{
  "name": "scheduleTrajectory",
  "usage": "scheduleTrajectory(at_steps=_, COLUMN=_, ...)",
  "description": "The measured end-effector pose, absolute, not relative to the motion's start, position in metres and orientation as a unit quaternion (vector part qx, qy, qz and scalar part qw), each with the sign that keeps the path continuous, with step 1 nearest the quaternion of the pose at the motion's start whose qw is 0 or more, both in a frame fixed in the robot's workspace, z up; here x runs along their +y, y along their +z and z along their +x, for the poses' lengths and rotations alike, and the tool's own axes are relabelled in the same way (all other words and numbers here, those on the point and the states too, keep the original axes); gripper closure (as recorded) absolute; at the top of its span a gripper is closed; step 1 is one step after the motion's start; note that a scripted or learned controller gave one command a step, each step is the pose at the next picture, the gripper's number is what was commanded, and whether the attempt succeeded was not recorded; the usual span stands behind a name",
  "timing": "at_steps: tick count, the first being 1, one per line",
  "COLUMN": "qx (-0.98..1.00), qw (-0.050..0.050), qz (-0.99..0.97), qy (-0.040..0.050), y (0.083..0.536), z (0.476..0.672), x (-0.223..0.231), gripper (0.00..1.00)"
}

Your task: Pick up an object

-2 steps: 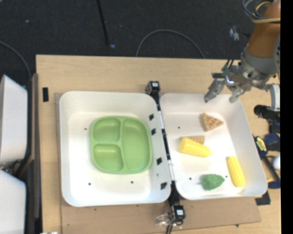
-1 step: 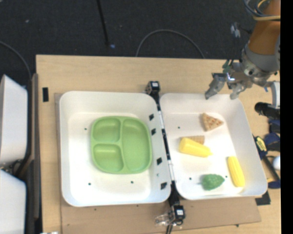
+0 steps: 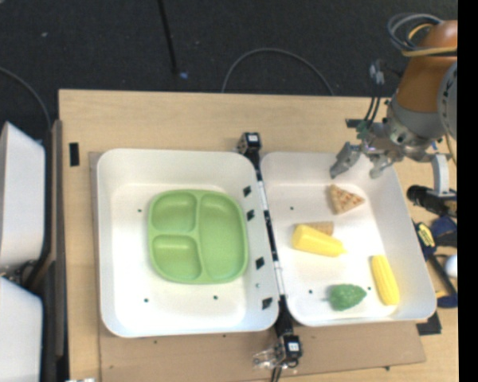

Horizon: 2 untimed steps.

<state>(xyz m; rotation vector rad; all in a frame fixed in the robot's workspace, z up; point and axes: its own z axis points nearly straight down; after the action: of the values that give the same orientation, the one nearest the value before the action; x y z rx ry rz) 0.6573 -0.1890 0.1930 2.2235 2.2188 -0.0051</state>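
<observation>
One corn cob (image 3: 384,279) lies lengthwise, top-to-bottom in view.

gripper (image 3: 360,164) spread, nothing in it — above pizza slice (image 3: 346,199) | right bin (image 3: 303,173) | green tray (image 3: 197,236) — left bin (image 3: 119,173)

Just below the claw (image 3: 359,164) lies a pizza slice (image 3: 346,199), blocking a straight drop. Bare bin floor (image 3: 299,185) opens to its left. Farther below crowd cheese wedge (image 3: 317,241), corn cob (image 3: 384,279) and green lump (image 3: 346,297).

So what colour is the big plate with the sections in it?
Light green. The divided plate shows plainly in the camera view, in the left bin.
</observation>
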Motion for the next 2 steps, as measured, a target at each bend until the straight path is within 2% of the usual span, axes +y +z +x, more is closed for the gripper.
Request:
scheduleTrajectory(at_steps=1, qx=0.708, qw=0.000, qz=0.706, qy=-0.0011, y=0.146, z=0.662, x=-0.183, gripper=0.00)
scheduleTrajectory(at_steps=2, qx=0.708, qw=0.005, qz=0.706, qy=0.0005, y=0.104, z=0.664, x=-0.185, gripper=0.00)
